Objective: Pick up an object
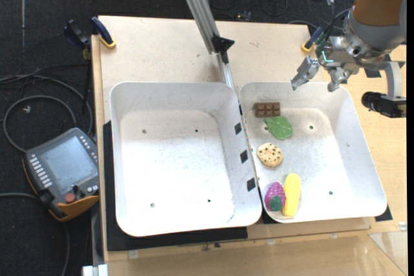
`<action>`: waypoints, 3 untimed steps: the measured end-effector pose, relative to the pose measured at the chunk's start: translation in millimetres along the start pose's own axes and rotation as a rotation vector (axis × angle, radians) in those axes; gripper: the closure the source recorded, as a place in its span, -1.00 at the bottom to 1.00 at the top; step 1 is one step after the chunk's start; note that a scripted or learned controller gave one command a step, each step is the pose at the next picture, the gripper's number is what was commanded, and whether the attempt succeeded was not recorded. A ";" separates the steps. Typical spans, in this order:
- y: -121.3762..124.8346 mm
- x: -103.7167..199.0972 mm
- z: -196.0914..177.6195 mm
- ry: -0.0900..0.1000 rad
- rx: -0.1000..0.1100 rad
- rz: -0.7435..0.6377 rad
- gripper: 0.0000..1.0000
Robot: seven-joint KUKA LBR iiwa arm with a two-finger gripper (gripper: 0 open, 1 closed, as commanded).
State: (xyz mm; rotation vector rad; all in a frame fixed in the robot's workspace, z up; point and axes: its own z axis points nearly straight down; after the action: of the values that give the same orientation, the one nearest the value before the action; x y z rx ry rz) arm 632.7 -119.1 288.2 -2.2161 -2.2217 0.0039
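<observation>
Jaws apart and holding nothing, my gripper (318,78) hangs over the far rim of the right-hand shallow white plastic bin (349,158). Down its left side, well short of my jaws, lie a yellow toy corn cob (292,194), a pink-and-green toy berry (275,196), a flat green leaf (279,127), a round speckled cookie (270,154) and a small brown chocolate bar (266,109). I judge them all light, stiff plastic; the corn cob looks easiest to take, pinched across its narrow width.

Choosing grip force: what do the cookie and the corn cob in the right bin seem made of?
Cookie: likely moulded plastic toy food, matte tan with painted dark chips. Corn cob: probably plastic too, uniform bright yellow with a slight sheen. Neither material is certain from this view.
</observation>
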 end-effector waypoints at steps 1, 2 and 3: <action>0.6 0.0 -2.5 0.000 -0.004 0.000 -1.00; 2.5 5.5 60.7 0.000 0.002 0.001 -1.00; 1.1 5.0 104.3 -0.001 0.001 0.003 -1.00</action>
State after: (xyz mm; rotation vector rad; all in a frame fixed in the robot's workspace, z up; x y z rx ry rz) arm 633.3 -113.9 183.9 -2.2195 -2.2185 0.0055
